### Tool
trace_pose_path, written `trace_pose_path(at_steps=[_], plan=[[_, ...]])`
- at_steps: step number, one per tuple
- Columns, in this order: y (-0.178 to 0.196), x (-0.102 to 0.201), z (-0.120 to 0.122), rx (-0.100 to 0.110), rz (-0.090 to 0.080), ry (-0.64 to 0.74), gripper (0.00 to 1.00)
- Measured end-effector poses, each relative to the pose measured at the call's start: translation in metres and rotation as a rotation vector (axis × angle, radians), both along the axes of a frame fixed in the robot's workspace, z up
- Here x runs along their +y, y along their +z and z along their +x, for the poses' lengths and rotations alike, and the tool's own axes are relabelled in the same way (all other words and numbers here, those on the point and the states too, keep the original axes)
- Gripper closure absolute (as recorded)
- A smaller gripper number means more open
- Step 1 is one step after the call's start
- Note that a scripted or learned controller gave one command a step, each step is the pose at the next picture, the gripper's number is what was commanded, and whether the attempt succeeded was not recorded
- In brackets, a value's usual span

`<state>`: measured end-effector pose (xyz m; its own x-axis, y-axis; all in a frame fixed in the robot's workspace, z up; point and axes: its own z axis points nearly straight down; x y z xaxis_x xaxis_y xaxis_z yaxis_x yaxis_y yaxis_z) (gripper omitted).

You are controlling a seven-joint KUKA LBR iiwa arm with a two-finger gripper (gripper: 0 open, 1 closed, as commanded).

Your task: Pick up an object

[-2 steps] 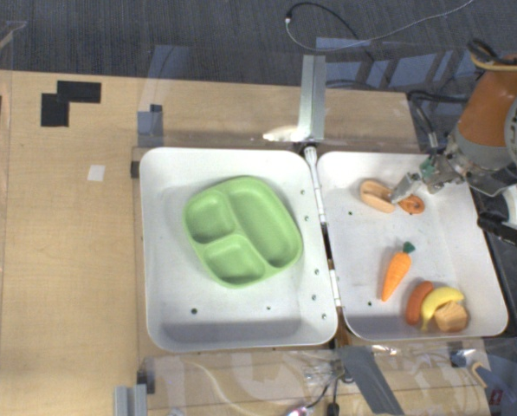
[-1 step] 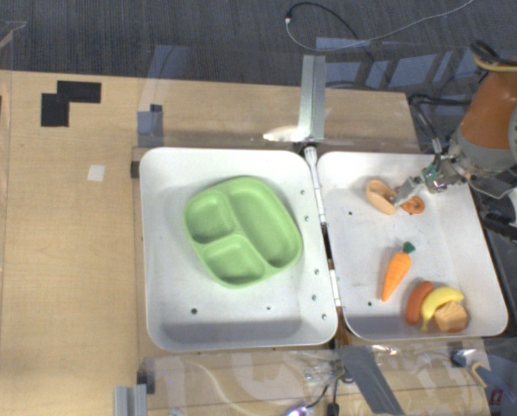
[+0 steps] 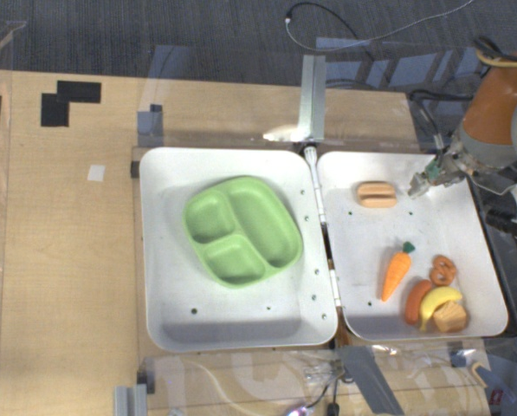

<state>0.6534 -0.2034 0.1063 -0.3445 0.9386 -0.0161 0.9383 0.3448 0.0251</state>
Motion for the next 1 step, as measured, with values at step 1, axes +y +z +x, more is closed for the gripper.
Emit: trace_pose_path(at_steps=[1], plan=[[-0.0001, 0.0000, -0.0001, 0.000, 0.000, 0.000, 0.00]])
